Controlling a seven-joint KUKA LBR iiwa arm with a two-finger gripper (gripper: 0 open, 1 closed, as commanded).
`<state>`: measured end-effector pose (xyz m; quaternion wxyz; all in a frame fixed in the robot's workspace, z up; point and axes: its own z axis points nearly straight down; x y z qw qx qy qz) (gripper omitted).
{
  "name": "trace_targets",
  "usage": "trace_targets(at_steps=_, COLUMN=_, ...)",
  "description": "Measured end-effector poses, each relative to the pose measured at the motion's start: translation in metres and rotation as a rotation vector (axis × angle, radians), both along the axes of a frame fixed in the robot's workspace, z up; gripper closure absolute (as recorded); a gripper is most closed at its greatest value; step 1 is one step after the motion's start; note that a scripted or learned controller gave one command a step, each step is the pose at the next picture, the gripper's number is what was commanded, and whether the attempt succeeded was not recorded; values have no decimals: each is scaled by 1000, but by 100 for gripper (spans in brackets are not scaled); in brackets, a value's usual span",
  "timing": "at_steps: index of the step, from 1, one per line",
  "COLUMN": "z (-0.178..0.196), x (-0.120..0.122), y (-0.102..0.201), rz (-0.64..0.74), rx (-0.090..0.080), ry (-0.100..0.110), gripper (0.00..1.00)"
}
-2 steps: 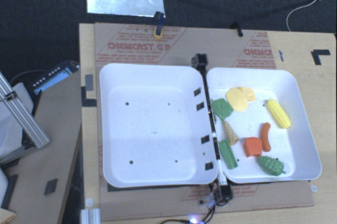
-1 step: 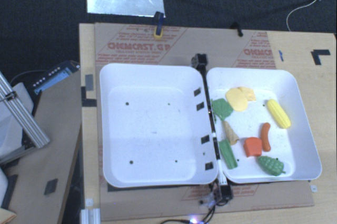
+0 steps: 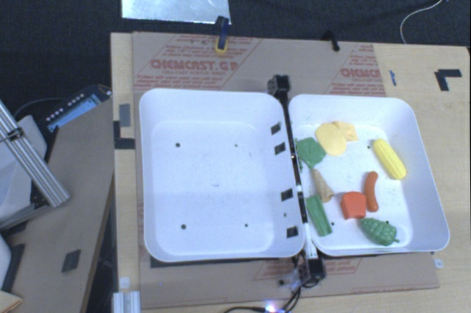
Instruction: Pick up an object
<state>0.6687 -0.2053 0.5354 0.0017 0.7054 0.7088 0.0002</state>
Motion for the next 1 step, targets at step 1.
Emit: trace_targets(at_steps=1, z=0, x=0, y=0, rz=0, rx=0, ry=0, gripper=100)
